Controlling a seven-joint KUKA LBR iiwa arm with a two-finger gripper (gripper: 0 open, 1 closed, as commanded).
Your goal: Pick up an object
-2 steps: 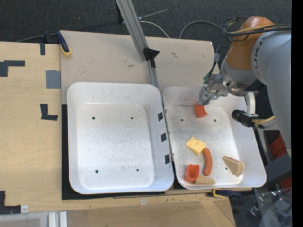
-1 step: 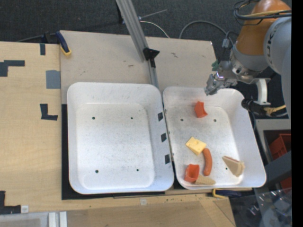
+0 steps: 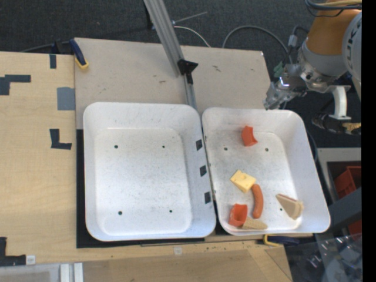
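The gripper (image 3: pixel 275 98) is hanging just past the far rim of the right bin (image 3: pixel 311 157); I cannot tell its state. Inside are lying 6 pieces: an orange block (image 3: pixel 249 136), a yellow cube (image 3: pixel 242 181), a sausage (image 3: pixel 257 200).

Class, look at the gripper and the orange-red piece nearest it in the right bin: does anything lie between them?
Nothing visible does. The gripper hangs above the right bin at its far rim; bare bin floor separates it from the orange-red piece.
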